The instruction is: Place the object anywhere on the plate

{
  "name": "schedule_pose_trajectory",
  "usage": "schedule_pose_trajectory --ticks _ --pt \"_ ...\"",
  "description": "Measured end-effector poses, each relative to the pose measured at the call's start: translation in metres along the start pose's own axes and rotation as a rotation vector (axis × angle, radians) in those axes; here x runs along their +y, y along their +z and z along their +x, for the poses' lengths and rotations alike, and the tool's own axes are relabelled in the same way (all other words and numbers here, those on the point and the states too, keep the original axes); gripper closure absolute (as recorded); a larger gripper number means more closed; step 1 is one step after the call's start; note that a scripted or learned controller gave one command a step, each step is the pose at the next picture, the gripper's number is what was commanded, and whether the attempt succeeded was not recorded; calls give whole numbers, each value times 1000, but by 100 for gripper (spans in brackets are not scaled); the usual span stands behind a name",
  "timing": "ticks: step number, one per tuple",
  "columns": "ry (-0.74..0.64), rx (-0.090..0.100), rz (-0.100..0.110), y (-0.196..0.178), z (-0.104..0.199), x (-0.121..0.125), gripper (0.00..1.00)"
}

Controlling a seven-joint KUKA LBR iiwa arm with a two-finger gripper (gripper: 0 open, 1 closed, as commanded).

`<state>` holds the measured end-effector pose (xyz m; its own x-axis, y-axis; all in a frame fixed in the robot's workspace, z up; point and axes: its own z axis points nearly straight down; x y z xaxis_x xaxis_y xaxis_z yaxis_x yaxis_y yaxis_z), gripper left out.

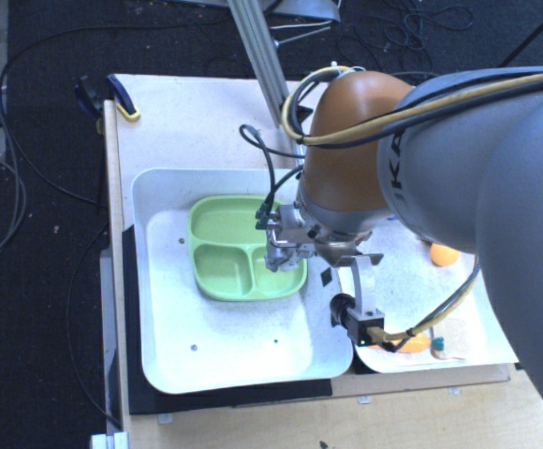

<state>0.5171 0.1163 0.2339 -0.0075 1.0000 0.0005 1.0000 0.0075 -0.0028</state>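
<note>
The pincer (279,251) hangs low over the right edge of the green plate (239,251), its metal tip just above the plate's right-hand compartments — whether it is released or clenched cannot be told, since the wrist and cables hide it from above. Nothing can be seen caught in it. The plate, a divided tray with three sections, lies in the left bin (164,344), toward that bin's upper right. Above the pincer swells the orange band (351,152) of the arm, with the grey link filling the right side. An orange object (445,254) lies in the right bin (482,330) beside the arm, and another orange piece (412,344) sits near that bin's front edge — both well apart from the plate.
</note>
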Motion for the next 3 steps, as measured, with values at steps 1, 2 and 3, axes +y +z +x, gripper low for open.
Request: schedule_pose_trajectory --ticks 1,2,3 --pt "-1 1 -3 -7 49 -5 100" --pt "1 -1 0 8 86 -9 100" --pt "5 -1 -1 7 84 -8 0"
